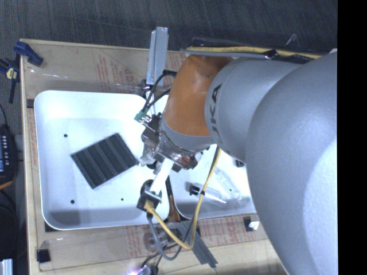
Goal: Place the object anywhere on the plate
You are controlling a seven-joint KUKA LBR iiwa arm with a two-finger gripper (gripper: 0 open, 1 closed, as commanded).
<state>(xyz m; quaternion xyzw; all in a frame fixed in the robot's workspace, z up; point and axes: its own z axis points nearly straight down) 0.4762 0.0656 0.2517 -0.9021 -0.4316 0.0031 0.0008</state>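
your gripper (150,153) sits near the centre of the frame, over the strip where the two bins meet, tucked under the orange band of the arm (275,130). the wrist hides it, so you cannot tell whether it is open, closed or carrying anything. the dark ribbed plate (105,160) lies flat in the left bin (57,113), centre left of the frame, its long axis slanting from lower left to upper right, its right corner just beside the gripper. the only loose thing you can make out is a clear object (221,189) in the right bin (229,208), lower centre, lying roughly left to right. judged from this, the plate is left of the gripper and the object right and below, on opposite sides
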